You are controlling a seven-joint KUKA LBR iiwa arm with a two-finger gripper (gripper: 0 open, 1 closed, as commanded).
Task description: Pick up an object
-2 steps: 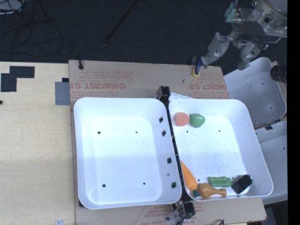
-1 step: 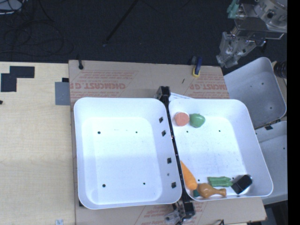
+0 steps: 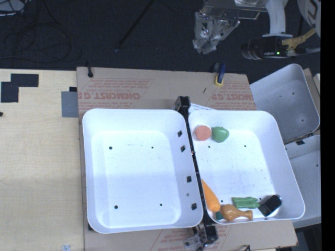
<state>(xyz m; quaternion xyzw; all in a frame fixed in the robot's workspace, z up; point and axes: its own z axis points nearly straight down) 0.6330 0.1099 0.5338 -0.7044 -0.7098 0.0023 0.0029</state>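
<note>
Hung high above the far edge of the counter (image 3: 36, 156): metallic claw (image 3: 207, 46), pointed down, nothing visibly between its fingers; openness impossible to tell. Reached in from the upper right on a grey arm (image 3: 272, 7). Below, well apart, sat two smooth white bins with rounded corners. Held in the right bin (image 3: 285, 161): round pink ball (image 3: 202, 133) touching a green lump (image 3: 220, 134) at the far side; tapered orange carrot (image 3: 210, 196), tan piece (image 3: 234, 212), green strip (image 3: 245, 202) and black block (image 3: 270, 205) along the near wall.

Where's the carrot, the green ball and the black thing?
carrot (image 3: 210, 195), camera view, middle of its orange body.
green ball (image 3: 220, 134), camera view, its rounded top.
black thing (image 3: 270, 205), camera view, centre of its top face.
</note>
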